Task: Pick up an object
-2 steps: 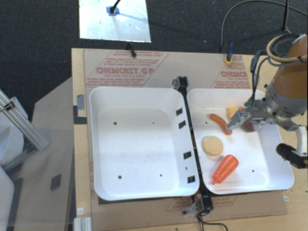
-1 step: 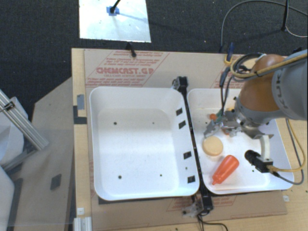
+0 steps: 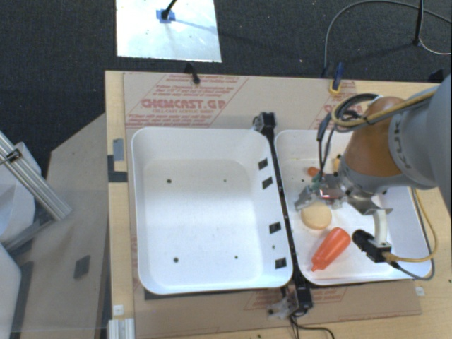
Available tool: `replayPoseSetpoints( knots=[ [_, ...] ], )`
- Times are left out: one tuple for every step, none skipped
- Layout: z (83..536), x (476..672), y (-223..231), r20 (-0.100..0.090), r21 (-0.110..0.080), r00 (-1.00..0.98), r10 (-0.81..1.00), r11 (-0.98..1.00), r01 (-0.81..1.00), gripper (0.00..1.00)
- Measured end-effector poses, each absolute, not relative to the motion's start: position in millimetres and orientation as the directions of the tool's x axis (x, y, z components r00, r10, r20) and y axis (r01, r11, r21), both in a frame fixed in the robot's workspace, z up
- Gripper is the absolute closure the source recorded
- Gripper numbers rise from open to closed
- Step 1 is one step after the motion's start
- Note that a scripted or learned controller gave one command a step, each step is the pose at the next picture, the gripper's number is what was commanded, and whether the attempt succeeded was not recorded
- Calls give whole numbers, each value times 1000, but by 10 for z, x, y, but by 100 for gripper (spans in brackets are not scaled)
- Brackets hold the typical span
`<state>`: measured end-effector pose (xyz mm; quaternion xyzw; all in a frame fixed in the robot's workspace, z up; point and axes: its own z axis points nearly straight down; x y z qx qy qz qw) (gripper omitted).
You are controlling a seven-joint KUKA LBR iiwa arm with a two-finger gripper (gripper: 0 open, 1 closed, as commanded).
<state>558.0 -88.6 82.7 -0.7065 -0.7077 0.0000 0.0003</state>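
You look down at a slant on two shallow white bins set side by side on a tan board printed with red lettering. The left bin takes up the centre of the frame. The right bin sits at the centre right, and its near edge touches the left bin along a line of small black clips.

The grey arm comes in from the right edge of the frame, with its orange band over the upper part of the right bin. The gripper hangs low over the left half of that bin, close to the wall the bins share. From this angle you cannot tell whether the claw is spread or pressed together, and nothing can be seen pinched in it.

Three things lie in the right bin. A pale round object rests just below the gripper in the frame, very near it; whether they touch is unclear. An orange carrot-shaped object lies tilted just below and to the right of the pale one, its narrow end pointing to the lower left. A small orange piece sits above the gripper, towards the upper part of the bin.

In the upper left of the frame a silvery square sheet lies on the dark floor.
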Motion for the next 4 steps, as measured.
replayPoseSetpoints(
  knots=[
    [844, 5583, -887, 0, 1, -1, 1000, 1, 1000, 0],
    [844, 5582, -888, 0, 1, -1, 1000, 1, 1000, 0],
    [840, 5405, -840, 1, -2, -1, 1000, 1, 1000, 0],
    [844, 5146, -975, 0, -1, 1, 1000, -1, 1000, 0]
  ],
)
